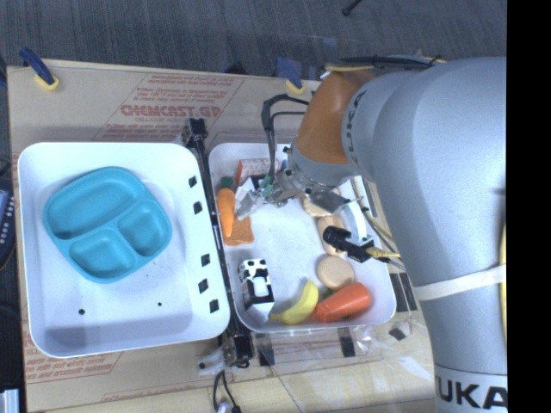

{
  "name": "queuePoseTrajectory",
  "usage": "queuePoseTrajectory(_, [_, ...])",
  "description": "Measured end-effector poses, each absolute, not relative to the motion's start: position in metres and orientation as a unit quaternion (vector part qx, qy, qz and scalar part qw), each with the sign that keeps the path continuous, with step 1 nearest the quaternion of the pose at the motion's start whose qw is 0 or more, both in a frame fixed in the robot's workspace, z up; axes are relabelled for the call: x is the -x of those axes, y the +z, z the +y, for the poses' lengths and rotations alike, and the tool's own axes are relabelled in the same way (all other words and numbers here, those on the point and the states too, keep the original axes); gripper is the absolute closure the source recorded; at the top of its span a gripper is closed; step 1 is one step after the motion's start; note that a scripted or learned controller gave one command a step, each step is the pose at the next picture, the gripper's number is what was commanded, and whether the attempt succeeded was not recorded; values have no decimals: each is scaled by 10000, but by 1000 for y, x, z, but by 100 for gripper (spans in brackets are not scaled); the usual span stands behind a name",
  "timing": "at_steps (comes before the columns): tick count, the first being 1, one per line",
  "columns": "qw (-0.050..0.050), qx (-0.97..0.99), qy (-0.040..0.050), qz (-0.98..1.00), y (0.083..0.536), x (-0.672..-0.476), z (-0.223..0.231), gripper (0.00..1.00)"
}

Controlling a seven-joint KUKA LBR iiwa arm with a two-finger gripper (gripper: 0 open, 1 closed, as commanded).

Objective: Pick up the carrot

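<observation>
- Carrot (225,212) is lying lengthwise along the left wall of the right bin (293,243), its top end pointing toward the back of the bin.
- An orange wedge-shaped piece (242,231) is sitting just beside the carrot, touching its right side.
- The grey arm (430,170), with its orange band (325,127), is reaching in from the right and hanging over the back half of the right bin.
- The gripper (265,192) is hovering just right of the carrot's upper end; whether its fingers are released or clenched cannot be told from this angle, and nothing is visibly caught between them.
- A banana (295,305) is curving along the front of the right bin, touching a red-orange vegetable (346,301) beside it.
- A round tan cookie-like piece (335,272) is resting just behind that vegetable.
- A small black-and-white toy (256,280) is standing near the front left corner of the right bin.
- A blue divided plate (108,222) is lying in the left bin (52,317).
- Both bins are sitting side by side on the counter (103,101).
</observation>
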State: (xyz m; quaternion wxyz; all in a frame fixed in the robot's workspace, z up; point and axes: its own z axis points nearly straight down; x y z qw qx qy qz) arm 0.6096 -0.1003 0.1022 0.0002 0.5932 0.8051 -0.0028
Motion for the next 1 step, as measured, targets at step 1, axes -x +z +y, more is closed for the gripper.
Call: queuePoseTrajectory(1, [-288,-6525,-229,7569,94,-639,-104,0])
